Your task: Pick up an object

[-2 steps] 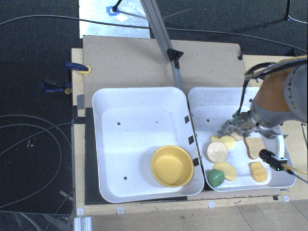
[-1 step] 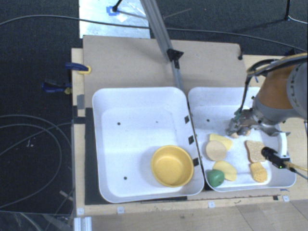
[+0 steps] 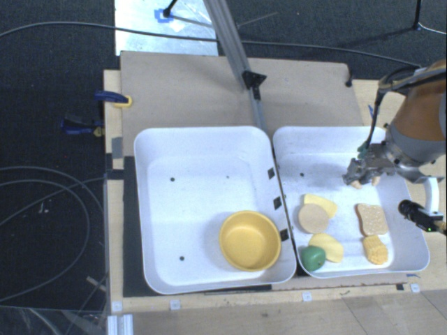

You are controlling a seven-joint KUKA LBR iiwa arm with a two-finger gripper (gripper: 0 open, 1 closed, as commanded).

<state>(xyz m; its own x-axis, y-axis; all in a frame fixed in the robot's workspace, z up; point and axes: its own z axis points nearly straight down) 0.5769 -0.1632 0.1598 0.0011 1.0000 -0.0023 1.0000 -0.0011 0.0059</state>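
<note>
Objects for picking lie mostly in the right-hand bin, and the account runs from nine o'clock across to three. At the far nine o'clock edge, a blue clamp (image 3: 78,125) with a yellow-tipped one (image 3: 114,99) just above it grips the side of the brown bench board (image 3: 188,89). Next comes the left bin (image 3: 174,152), whose one item is a yellow bowl (image 3: 250,240) sitting upright at its five o'clock corner, close to the wall shared with its neighbour. A grey metal pole (image 3: 230,40) slants down from twelve o'clock and ends near the seam between the two bins. The right bin (image 3: 314,145) holds a cluster toward six o'clock: a green rounded piece (image 3: 313,258) at the seven o'clock corner, touching a yellow lump (image 3: 330,247); above them a pale round disc (image 3: 313,218) overlapping a yellow wedge (image 3: 323,203). Further toward three o'clock lies a tan slice of bread (image 3: 372,219), with a knobbly yellow piece (image 3: 376,250) just below it. The gripper (image 3: 357,179) hangs over the upper part of that bin, apart from the food items, with something small and pale at its tip; whether its fingers are apart or together cannot be told. The arm (image 3: 419,117), grey with an orange band, enters from three o'clock.
</note>
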